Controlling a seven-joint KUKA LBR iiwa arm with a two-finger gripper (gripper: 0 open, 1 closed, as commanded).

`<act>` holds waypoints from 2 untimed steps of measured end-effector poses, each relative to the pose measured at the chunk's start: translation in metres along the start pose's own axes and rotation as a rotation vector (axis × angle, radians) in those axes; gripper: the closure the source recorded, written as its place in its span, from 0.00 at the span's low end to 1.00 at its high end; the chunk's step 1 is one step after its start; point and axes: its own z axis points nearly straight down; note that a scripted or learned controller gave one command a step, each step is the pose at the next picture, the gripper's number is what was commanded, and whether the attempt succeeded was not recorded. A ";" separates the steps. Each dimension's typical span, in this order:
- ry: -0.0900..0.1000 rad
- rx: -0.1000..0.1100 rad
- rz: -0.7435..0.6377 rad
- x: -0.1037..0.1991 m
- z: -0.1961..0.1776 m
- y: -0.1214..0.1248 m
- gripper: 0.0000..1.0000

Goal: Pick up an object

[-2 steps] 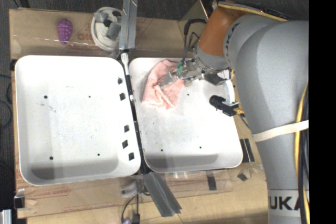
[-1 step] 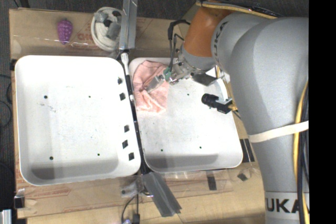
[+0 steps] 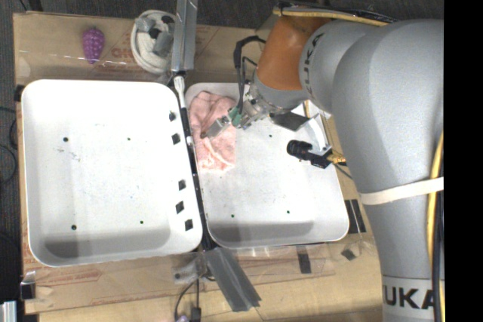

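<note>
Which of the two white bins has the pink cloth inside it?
The right bin, under the arm. The pink cloth lies at its far left corner, by the gripper; the left bin holds none.

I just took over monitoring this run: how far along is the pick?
Done: the arm has reached into the right bin, and the end effector sits at the pink cloth near the bin's left wall. In hand: nothing confirmed; I cannot see whether the cloth is gripped, and it lies bunched on the bin floor. Left: secure the cloth and lift it clear.
</note>
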 end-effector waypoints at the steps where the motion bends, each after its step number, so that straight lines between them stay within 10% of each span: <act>1: 0.000 -0.001 0.075 0.021 -0.001 -0.044 0.00; 2: -0.001 -0.002 0.079 0.045 -0.001 -0.084 0.00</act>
